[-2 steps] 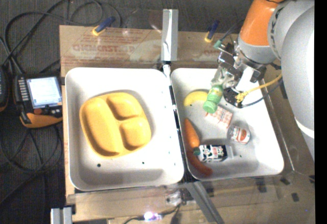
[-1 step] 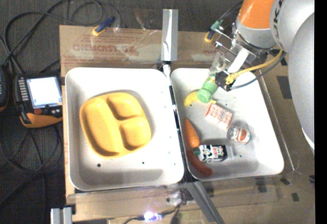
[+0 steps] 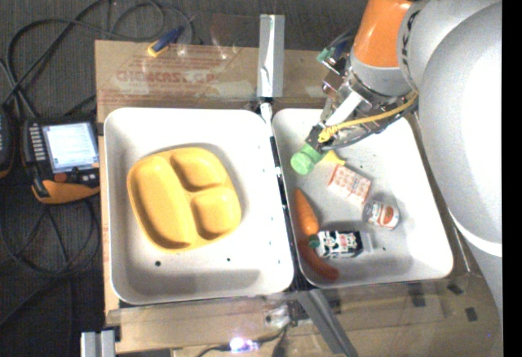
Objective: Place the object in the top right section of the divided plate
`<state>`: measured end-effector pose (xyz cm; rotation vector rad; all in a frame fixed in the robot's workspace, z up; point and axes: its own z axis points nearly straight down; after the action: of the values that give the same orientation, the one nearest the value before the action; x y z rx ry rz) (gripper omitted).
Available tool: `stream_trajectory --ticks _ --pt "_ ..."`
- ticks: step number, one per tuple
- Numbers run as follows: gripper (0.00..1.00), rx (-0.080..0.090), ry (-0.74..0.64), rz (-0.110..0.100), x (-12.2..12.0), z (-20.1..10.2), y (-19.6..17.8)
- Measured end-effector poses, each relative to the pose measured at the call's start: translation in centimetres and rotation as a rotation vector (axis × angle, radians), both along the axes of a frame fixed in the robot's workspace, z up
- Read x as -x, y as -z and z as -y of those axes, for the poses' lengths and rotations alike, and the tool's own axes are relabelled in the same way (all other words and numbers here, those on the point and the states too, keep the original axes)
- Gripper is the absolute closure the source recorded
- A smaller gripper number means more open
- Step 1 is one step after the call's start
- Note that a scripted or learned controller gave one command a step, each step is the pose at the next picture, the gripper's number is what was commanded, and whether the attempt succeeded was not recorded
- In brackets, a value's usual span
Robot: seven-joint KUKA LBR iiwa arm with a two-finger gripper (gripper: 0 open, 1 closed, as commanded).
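1. One yellow three-section divided plastic plate [image 3: 186,196] is lying in the left white bin [image 3: 118,266].
2. One gripper [image 3: 320,138] is hovering; jaws' state: cannot tell.
3. One green round object [image 3: 305,160] is lying just below it, among five items in the right white bin [image 3: 424,249].

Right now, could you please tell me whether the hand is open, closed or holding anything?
Hand: low in the right bin, right at the green object; open, closed or holding cannot be told from this view.
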<state>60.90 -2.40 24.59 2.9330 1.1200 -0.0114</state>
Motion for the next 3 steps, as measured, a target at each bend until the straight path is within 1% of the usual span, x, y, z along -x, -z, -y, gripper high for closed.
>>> stream_trajectory --ticks 1,2,3 --pt "1.0 -0.003 0.079 0.0 0.6 -1.3 1.1" --pt "1.0 -0.004 0.198 -0.001 2.3 -2.2 2.4" --pt "1.0 -0.002 0.285 -0.001 1.4 -2.0 3.5"
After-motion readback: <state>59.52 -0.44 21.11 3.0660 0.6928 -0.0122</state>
